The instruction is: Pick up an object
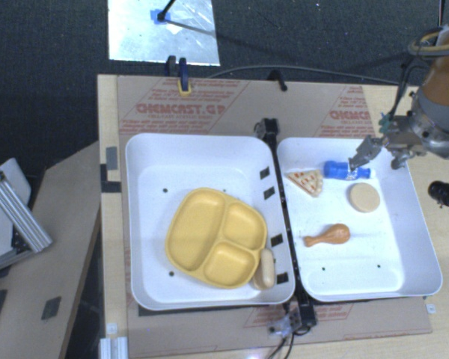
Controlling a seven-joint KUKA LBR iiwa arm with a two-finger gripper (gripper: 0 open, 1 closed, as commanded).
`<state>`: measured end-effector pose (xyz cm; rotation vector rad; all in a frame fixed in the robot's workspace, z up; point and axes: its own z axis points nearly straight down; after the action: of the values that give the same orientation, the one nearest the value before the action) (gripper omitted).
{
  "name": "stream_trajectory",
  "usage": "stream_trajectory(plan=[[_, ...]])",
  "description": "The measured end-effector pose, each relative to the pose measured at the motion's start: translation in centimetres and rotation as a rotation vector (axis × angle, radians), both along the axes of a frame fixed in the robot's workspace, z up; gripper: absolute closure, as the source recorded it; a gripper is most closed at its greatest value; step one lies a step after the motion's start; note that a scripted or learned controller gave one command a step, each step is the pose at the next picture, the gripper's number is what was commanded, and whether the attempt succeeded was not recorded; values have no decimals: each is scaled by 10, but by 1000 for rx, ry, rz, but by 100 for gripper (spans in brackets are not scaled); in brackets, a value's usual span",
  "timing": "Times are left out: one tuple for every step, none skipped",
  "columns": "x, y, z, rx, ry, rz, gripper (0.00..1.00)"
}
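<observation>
Bench carries two white bins side by side, the left bin [146, 200] and the right bin [411, 230]. Left bin holds a yellow divided plate [213, 238] with a small pale bread roll [266, 268] touching its near right edge. Right bin holds four small things: a blue block [340, 170] at the far side, a pizza slice [305, 181] just left of it, a round tan biscuit [364, 197] just near and right of it, and a toy drumstick [329, 235] nearer still, well apart from the rest. Arm [441, 103] reaches in from the right, over the far right corner of the right bin. Gripper [357, 160] sits at the blue block's right end, tip touching or just above it; which one, not clear at this slant. Block's long axis runs left to right, roughly in line with the arm's reach, so the body of the block lies left of the tip. Judgement: block is the likely target, and a grip would need the fingers across its short side. Cannot tell whether the gripper is open or closed; the tip is small and blurred against the block. Right end of block partly covered by the tip. Upper arm cut off at the frame's right edge.
</observation>
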<state>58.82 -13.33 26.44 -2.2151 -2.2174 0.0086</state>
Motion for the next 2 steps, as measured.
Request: stream_trajectory(plan=[[2,0,6,-1,-10,2,0],[10,7,-49,-1,-8,4,0]])
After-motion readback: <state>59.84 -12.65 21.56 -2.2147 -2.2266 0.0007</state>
